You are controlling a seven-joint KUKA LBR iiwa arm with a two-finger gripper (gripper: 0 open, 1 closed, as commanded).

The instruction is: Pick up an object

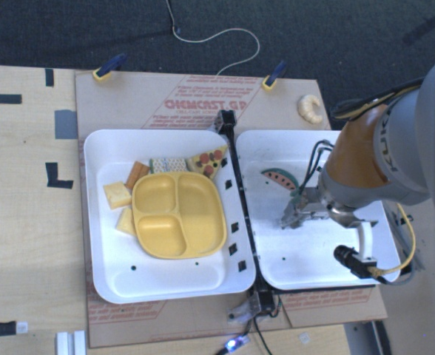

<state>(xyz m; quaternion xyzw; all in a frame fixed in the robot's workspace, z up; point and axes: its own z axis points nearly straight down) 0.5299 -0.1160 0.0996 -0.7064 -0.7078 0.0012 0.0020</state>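
A yellow divided plate (179, 214) lies in the left bin (103, 272), with toy food pieces around it: a pale yellow block (117, 194), an orange-brown piece (137, 174), a pizza slice (208, 161) and another pale piece (126, 222). A watermelon slice (280, 177) rests in the right bin (314, 276) near its back left. My gripper (295, 217) hangs low over the middle of the right bin, just in front and to the right of the watermelon slice. Nothing shows between its tips.
A beige doughnut-shaped toy (311, 108) sits on the cardboard behind the right bin. Blue and yellow clamps (109, 66) (274, 73) hold the cardboard's back edge. A white cable (210, 34) loops behind the bins.
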